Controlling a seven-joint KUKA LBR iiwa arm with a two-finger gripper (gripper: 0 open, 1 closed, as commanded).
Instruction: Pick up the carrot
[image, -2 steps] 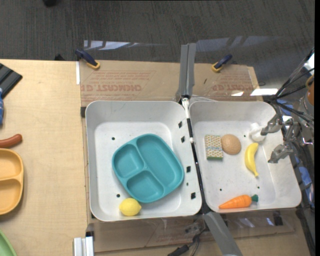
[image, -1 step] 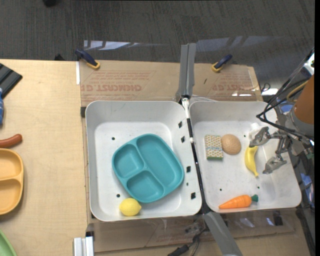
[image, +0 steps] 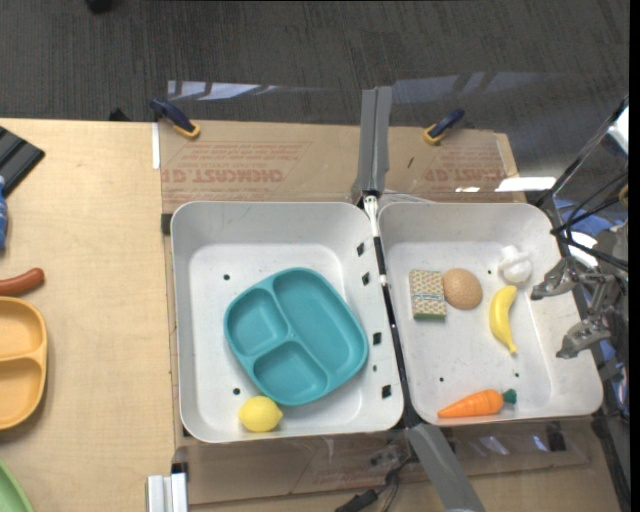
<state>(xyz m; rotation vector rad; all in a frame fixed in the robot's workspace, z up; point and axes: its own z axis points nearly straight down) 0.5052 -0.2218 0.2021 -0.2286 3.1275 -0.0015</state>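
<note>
The carrot (image: 470, 404) lies on its side near the front wall of the right bin (image: 575, 395), pointed tip toward the left bin (image: 200, 260), with a small green stub at its other end; it is bright orange, smooth and looks like a toy, so it is probably light, stiff and a little slippery, best taken across the thick middle of its body rather than at the narrow tip. The left bin holds a teal divided plate (image: 294, 336) and, just beside the plate's front edge, a yellow lemon (image: 260, 414). In the right bin, well apart from the carrot, are a banana (image: 503, 317), a tan egg-shaped thing (image: 461, 288) touching a patterned sponge (image: 427, 294), and a small white object (image: 516, 268). The gripper (image: 585, 310) hangs at the right bin's right edge, above and to the right of the carrot; whether it is open or closed cannot be told, and nothing is seen in it.
</note>
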